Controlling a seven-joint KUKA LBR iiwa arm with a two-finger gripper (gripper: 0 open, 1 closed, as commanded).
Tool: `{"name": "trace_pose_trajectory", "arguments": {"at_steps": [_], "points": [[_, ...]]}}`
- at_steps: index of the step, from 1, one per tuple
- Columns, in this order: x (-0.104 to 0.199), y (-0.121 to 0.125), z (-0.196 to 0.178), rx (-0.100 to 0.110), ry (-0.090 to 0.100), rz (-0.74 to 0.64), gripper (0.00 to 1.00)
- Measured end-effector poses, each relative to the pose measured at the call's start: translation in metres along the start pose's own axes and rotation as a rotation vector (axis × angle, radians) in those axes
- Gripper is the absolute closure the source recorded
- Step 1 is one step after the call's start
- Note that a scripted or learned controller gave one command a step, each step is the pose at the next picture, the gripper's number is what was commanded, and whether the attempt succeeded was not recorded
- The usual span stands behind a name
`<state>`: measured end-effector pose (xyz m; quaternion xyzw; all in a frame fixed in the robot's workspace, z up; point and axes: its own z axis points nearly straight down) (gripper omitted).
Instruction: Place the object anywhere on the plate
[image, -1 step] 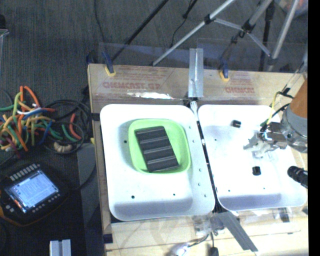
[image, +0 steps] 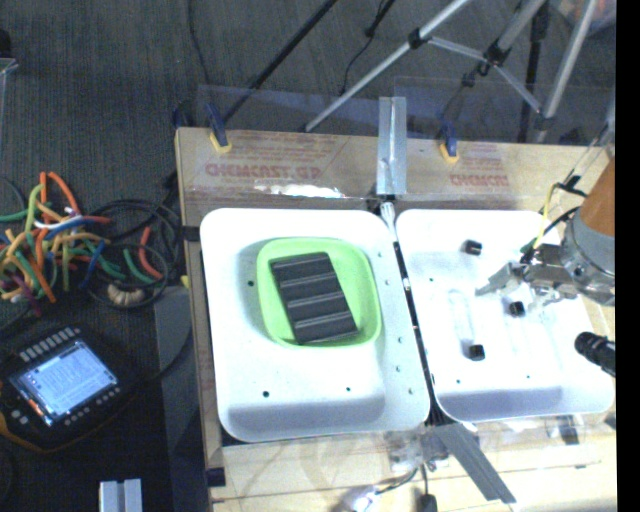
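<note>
One dark ridged block (image: 314, 297) lies on the green plate (image: 268, 262) in the left bin (image: 300, 400), and we see it well apart from the arm. Over the right bin (image: 520, 390), our gripper (image: 515, 290) hovers near that bin's far right side, just above a small black piece (image: 515, 308). We cannot tell whether it grips anything or how wide it stands.
</note>
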<state>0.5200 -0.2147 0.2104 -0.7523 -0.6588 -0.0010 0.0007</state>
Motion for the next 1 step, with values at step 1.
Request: {"name": "trace_pose_trajectory", "arguments": {"at_steps": [1], "points": [[0.0798,-0.0217,0.0064,0.003,-0.001,0.035,0.0]]}}
